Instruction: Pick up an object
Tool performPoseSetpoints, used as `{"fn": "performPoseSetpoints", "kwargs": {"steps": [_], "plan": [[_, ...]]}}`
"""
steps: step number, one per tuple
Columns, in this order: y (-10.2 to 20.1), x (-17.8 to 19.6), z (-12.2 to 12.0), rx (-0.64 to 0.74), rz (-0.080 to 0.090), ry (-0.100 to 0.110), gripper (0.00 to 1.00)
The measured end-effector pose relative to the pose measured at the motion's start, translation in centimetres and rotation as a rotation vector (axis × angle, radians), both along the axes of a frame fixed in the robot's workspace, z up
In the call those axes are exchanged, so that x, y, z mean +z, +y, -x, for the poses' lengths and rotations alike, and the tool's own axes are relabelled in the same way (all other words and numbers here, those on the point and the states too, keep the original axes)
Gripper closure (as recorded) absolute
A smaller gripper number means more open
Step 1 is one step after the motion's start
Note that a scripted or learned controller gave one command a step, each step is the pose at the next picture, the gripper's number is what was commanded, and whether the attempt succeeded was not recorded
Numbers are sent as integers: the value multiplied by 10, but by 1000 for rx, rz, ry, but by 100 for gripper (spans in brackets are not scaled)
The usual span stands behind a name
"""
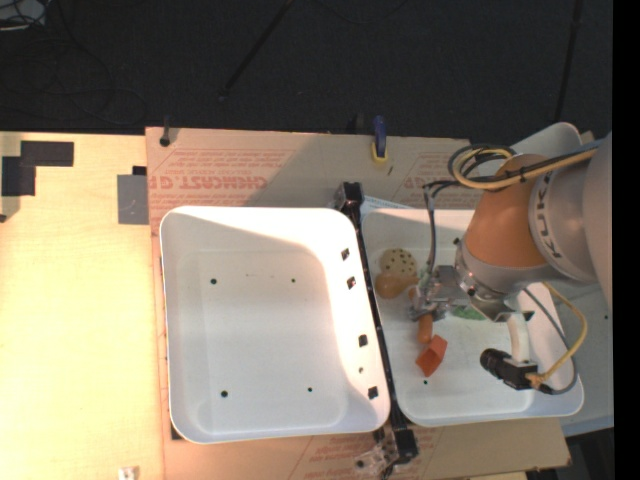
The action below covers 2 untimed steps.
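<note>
You have two shallow, glossy white plastic bins: the left bin [260,318] at centre frame and the right bin [560,403] beside it. In the right bin lie one orange-red block [432,355], a small orange cylinder [426,326], a tan perforated ball [398,262] and a brown lump [391,285]. The gripper [437,293] hangs over them; whether its claw is apart or together, I cannot tell. Mirrored print marks the cardboard [215,178].

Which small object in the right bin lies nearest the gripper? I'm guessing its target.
The slim orange stick, lying just under the gripper. The red-orange block sits farther toward the bin's near edge, and the dotted tan ball lies beyond, toward the divider.
</note>
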<state>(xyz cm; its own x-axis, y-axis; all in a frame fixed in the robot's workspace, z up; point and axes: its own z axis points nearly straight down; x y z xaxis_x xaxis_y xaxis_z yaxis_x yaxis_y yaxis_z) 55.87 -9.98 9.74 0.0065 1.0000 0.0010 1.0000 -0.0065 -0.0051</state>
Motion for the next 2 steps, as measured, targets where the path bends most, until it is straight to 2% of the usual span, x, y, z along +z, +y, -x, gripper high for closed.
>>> {"fn": "performPoseSetpoints", "kwargs": {"steps": [1, 2], "plan": [[81, 131, 47, 14, -4, -12, 100], [122, 152, -1, 12, 0, -7, 100]]}}
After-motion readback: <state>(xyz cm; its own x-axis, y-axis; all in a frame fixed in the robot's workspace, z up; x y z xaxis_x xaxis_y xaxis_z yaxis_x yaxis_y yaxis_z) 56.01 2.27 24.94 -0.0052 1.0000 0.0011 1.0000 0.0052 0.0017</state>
